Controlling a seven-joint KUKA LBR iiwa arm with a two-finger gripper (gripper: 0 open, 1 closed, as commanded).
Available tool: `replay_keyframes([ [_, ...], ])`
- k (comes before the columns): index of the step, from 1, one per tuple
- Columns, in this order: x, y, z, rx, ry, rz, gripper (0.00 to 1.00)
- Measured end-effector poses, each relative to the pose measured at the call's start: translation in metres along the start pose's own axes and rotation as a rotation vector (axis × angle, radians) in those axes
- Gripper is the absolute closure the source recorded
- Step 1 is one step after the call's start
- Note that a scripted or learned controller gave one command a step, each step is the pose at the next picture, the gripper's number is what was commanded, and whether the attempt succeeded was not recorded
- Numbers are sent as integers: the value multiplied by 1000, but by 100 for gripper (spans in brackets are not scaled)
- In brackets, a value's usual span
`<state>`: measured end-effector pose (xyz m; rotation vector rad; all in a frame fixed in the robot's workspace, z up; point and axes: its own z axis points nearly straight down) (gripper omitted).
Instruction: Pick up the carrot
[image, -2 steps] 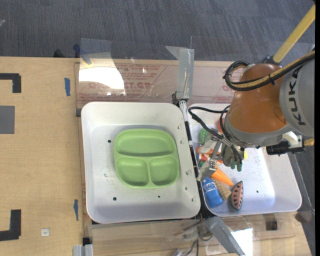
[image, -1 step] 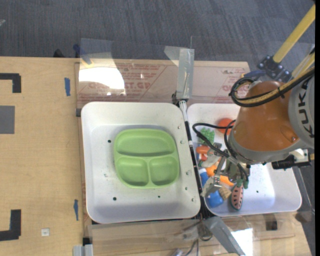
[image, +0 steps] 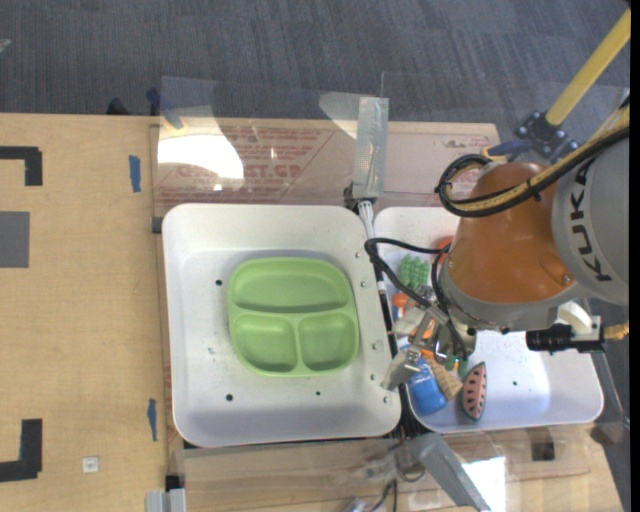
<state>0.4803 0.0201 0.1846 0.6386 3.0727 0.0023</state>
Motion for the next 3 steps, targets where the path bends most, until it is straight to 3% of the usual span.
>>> replay_keyframes([
  [1,1,1,0,0,0,55,0],
  [2,-39,13,0,0,-2,204,0],
  [3,-12,-28,0,2,2,156,0],
])
